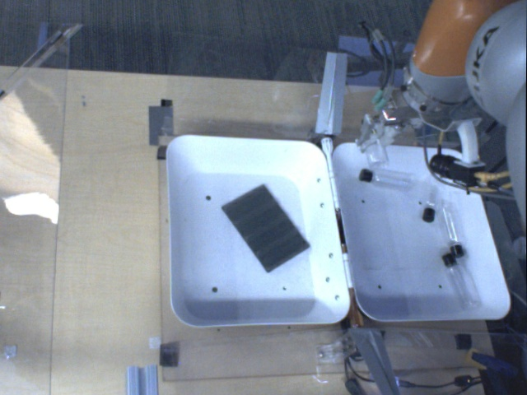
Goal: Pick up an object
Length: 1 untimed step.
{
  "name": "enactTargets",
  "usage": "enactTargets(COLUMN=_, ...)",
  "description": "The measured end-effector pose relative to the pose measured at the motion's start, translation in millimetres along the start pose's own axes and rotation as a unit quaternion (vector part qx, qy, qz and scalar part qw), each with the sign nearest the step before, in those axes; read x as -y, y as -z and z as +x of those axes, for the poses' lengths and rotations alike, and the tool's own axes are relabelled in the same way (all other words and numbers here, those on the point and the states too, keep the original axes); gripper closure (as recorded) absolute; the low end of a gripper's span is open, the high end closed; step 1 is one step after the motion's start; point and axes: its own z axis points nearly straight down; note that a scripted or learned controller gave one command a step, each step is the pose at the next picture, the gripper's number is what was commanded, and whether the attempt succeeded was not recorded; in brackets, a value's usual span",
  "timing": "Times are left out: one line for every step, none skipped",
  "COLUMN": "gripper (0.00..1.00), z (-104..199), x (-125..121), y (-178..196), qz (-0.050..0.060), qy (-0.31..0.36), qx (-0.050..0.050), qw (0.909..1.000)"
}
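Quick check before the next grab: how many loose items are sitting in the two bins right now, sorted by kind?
Dark grey flat rectangular pad: 1, lying at a slant in the left bin, at.
Clear plastic tubes with black caps: 3, in the right bin, at and.
Total: 4 items.

One camera sits high above the bench and looks down at a slant. It is far enough to see both white bins: the left bin and the right bin. The floor shows along the top, past the bench's far edge.
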Motion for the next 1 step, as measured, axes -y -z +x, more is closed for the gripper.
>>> enactTargets(gripper=1.00, z=1.1, x=-1.9, y=7.2, qz=0.000, qy=0.004, qx=0.001, qw=1.0000)
